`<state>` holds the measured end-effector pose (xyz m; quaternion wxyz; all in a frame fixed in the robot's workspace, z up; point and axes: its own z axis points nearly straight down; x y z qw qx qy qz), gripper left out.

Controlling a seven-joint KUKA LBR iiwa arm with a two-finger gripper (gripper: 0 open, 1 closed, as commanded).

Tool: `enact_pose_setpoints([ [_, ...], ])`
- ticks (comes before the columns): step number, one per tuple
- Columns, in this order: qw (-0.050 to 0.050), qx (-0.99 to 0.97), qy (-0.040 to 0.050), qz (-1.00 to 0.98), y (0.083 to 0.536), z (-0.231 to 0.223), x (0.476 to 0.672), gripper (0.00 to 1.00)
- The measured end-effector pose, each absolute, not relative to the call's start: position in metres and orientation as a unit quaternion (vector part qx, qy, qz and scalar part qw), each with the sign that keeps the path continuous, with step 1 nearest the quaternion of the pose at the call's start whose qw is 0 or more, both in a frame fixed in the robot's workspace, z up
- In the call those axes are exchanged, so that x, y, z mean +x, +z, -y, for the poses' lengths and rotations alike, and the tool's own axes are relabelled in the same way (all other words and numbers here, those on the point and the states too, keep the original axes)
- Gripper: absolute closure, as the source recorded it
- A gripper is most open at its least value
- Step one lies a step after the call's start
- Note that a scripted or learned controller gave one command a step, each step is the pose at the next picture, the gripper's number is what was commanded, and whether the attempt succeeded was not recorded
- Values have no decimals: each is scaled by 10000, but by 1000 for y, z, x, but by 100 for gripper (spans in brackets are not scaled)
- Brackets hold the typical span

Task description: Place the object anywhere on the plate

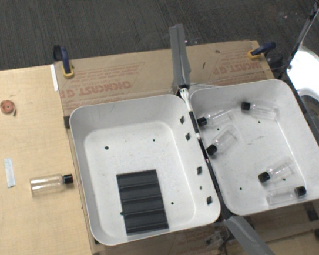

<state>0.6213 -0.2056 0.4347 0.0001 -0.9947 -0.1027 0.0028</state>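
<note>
While clear vials lie in the right bin, the end effector's state cannot be told.

Plate in left bin, five vials in right bin

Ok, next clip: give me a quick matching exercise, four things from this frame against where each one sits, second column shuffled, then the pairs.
Things:
1. black ribbed plate
2. clear vial with black cap
3. blue clamp
4. group of five clear vials

Places:
A. in the right bin
B. on the cardboard's far edge, above the left bin's far left corner
C. in the left bin, near its front wall
D. on the bench, lying on its side left of the left bin

Pairs: 1-C, 2-D, 3-B, 4-A
</note>
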Motion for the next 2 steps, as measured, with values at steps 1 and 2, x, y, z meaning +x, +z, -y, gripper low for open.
enact_pose_setpoints([
  [1,6,-9922,28,1242,440,223,528,0],
  [2,2,-9920,25,1259,439,179,625,0],
])
